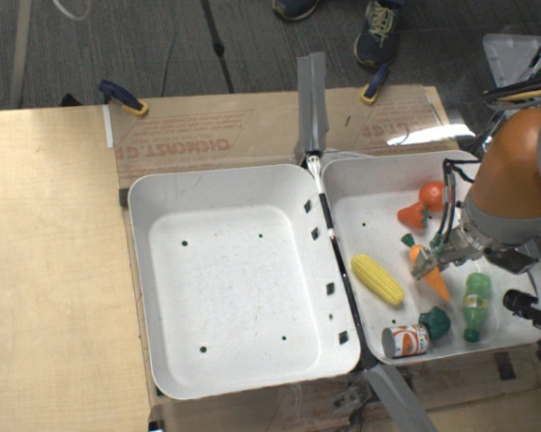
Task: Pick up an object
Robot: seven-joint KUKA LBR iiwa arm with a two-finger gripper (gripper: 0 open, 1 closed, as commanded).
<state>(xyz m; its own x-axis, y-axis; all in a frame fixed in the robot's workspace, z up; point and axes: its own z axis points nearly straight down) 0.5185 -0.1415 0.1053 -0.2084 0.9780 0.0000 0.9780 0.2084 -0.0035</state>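
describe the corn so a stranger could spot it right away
Look in the right-hand shallow white bin, on its left side near the divider. The yellow corn cob lies there at a slant; it is the sole yellow, bumpy item, left of the orange carrot.

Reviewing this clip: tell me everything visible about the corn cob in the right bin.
The corn cob is a yellow toy ear with rows of kernels, plastic by its look. It lies flat on the floor of the right bin, near its left wall, slanting from upper left to lower right. It looks whole and touches nothing else; the gripper is to its right, apart from it.
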